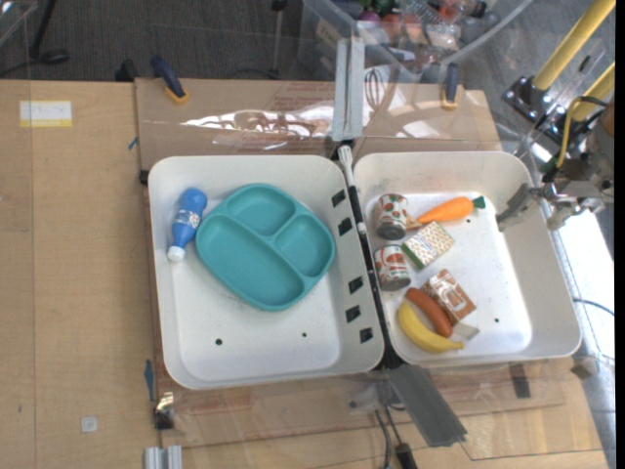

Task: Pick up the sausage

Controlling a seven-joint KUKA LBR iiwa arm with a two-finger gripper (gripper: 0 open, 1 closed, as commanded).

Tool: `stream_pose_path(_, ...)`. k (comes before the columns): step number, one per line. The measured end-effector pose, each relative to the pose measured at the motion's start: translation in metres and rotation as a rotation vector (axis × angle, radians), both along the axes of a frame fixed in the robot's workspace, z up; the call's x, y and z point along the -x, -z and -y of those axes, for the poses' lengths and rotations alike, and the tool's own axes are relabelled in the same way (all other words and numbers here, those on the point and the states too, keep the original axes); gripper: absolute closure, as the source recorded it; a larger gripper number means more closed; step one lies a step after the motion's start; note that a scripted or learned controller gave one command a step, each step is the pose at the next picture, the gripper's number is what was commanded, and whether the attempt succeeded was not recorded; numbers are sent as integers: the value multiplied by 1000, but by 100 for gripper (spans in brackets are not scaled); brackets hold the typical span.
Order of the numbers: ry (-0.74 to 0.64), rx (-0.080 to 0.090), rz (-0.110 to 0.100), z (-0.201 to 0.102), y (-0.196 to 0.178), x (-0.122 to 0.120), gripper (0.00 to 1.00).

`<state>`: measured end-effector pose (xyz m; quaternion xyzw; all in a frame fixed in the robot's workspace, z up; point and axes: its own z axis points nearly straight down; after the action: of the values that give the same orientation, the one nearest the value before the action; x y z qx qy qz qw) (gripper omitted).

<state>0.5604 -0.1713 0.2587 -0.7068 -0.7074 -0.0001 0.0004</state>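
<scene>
Sausage: short reddish-brown cylinder (430,311), lies in the right shallow white bin (518,291), lower-left part. It sits diagonally, touching the yellow banana (426,331) along its lower side, with a small brown-and-white packet (451,295) just beside its upper right. Tight cluster, so a clean grasp likely needs to come across the sausage's short axis, or the banana gets dragged along.

Rest of that bin: two printed tin cans (392,216) stacked along the left wall, a green-and-white checkered box (429,245) next to them, an orange carrot with a green top (447,210) toward the back.

Left white bin (176,350): teal three-compartment plastic tray (265,246) and a blue-and-white bottle (185,223) lying beside it. Not relevant to the pick.

Gripper (532,206): at the right bin's upper right edge, well apart from the sausage. The dark fingers (514,209) look spread apart, nothing between them, touching nothing I can make out. Reads as a parked or approach pose off to the side, keeping the bin contents unobstructed for the camera.

Judgement: pick not yet started; the arm must cross the bin diagonally toward its near-left corner.
</scene>
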Motion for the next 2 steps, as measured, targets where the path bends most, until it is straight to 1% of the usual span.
stream_pose_path(1,-83,0,-2,-15,110,-62,0)
stream_pose_path(2,-139,4,12,-40,168,-110,0)
